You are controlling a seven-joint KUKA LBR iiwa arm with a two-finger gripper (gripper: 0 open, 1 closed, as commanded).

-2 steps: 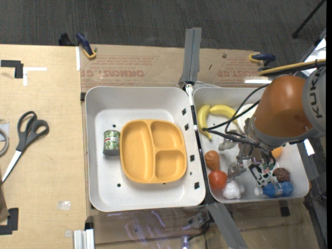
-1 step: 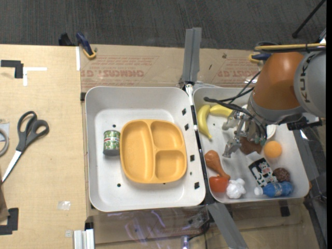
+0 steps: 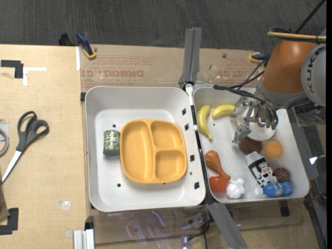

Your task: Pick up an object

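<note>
A grey robot arm with an orange band reaches in from the right over two shallow white bins set side by side on a wooden bench. Its gripper [image 3: 248, 126] hangs low in the right bin [image 3: 298, 144], metal fingers pointing down and spread apart, nothing between them. Just beside the fingertips lies a brown object [image 3: 249, 145], possibly a potato; the view is too coarse to be sure. Also in this bin: two yellow bananas [image 3: 206, 119] at the far left, an orange ball [image 3: 273, 149], a toy chicken drumstick [image 3: 215, 161], a red item [image 3: 219, 183], a white lump [image 3: 235, 189], a black-and-white carton [image 3: 261, 171] and a blue bottle [image 3: 277, 190]. The left bin [image 3: 98, 191] holds a yellow divided plate [image 3: 153, 151] with a small green can [image 3: 111, 142] touching its left edge. Scissors [image 3: 23, 136] lie on the bench, well apart to the left
</note>
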